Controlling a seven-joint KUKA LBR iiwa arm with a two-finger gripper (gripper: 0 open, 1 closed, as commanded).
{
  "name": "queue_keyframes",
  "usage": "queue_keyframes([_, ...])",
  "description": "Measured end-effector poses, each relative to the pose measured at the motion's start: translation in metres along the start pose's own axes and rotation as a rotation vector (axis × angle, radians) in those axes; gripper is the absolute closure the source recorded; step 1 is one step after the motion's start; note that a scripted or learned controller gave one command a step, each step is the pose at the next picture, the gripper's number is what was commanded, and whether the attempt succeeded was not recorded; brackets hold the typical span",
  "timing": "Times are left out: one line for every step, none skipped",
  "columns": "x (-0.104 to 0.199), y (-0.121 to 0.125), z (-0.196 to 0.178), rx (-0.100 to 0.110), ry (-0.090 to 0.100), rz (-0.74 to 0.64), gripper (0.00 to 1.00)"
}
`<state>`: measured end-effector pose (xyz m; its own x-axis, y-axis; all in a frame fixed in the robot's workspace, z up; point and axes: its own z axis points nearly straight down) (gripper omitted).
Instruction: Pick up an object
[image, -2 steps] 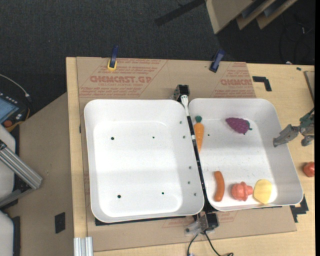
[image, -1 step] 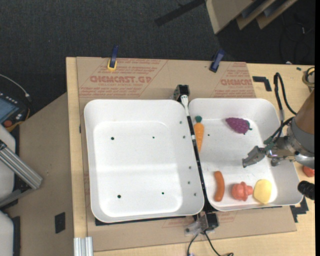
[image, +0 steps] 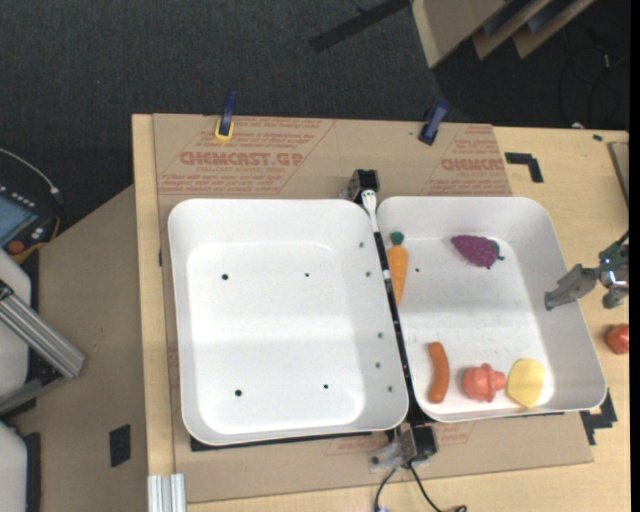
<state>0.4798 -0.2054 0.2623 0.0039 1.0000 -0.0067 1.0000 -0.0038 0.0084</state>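
The right bin (image: 530, 215) holds several small toys. An orange carrot (image: 397, 272) lies against its left wall, and a purple bunch of grapes (image: 476, 250) sits near the back. Along the front lie a slim orange-red piece (image: 438, 372), a red lumpy toy (image: 482, 382) and a yellow lemon (image: 527, 381). My gripper (image: 588, 280) hangs over the bin's right rim, at the frame's right edge and partly cut off. It is apart from all the toys, with the grapes nearest, to its left.
The left bin (image: 180, 300) stands beside the right one, joined by a black divider strip (image: 385, 290). Both rest on a cardboard sheet (image: 300, 150) held by two clips at the back. A small red-orange shape (image: 617, 338) shows outside the right rim.
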Motion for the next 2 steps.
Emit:
queue_keyframes([-0.020, -0.001, 0.020, 0.010, 0.007, -0.002, 0.00])
queue_keyframes([-0.016, 0.033, 0.110, 0.015, 0.010, -0.006, 0.00])
